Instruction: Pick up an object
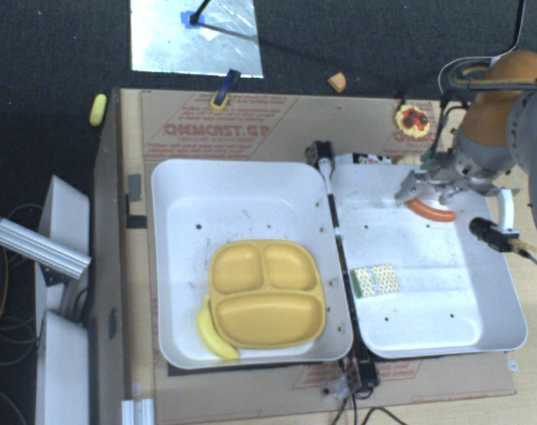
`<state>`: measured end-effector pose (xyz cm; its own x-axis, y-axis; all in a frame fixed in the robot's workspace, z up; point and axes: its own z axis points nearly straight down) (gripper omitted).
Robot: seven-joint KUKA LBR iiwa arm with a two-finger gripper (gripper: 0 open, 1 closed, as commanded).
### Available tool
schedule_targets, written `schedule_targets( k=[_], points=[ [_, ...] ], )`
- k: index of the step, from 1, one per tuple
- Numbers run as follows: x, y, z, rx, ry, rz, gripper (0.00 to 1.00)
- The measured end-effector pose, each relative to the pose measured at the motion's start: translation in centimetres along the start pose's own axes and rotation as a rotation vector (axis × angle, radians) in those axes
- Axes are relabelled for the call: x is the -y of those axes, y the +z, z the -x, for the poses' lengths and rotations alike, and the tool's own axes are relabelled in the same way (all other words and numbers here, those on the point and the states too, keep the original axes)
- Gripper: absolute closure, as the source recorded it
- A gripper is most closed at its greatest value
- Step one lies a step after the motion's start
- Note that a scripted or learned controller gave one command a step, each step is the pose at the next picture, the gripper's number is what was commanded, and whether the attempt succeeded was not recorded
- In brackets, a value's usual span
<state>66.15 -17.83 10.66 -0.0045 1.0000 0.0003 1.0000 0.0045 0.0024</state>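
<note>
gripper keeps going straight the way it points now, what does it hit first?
Probably the orange sausage in the right bin, which lies just below the gripper. Depth is unclear from this slant, so it may miss and meet the bin floor instead.

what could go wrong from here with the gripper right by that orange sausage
1. The gripper sits at the edge of the orange sausage, not centred over it; a grab from there may just push or roll the rounded piece away.
2. Both are near the right bin's far wall, so a shoved sausage could lodge against it, where a grasp looks harder.
</note>
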Motion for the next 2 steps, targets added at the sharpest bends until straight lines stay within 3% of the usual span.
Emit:
schedule_targets(
  k=[1,2],
  points=[
    [-0.2,2.2,2.9,0.002,0.003,-0.001,0.0],
    [-0.3,1.0,2.9,0.003,0.0,0.004,1.0]
  ],
)
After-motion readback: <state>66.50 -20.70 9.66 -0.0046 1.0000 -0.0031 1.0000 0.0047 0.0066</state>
